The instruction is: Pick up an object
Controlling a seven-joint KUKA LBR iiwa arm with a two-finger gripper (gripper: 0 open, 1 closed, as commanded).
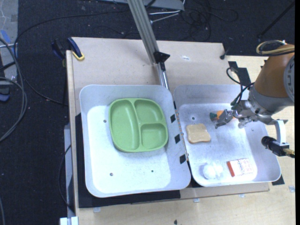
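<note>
Arm low over the right bin, beside a small orange and green item

On the bench (117, 55), two shallow white bins sit side by side. At the far left corner of the bench lies a small clamp-like tool with a blue and yellow handle (75, 49). A slanted metal pole (146, 25) crosses from the top of the view down to the gap between the bins.

Inside the left bin (98, 172) rests a green divided plate (138, 124), upright, with one long compartment on its left and two smaller ones on its right. It lies in the upper half of that bin, nearer the wall shared with the other bin.

Four things lie in the right bin (262, 149). A slice of toast (198, 133) lies flat near its left wall. Below it, near the front wall, sits a white rounded lump (212, 171), and just to the right of that a small red and white box (241, 167) lies flat. Up toward the back, a small orange and green object (218, 114) lies right of the toast and well apart from it.

Reaching in from the right, the gripper (227, 118) hangs low over the bin, its tip just beside the orange and green object, perhaps touching it. Whether its fingers are apart or together cannot be told at this size, nor whether anything sits between them.
</note>
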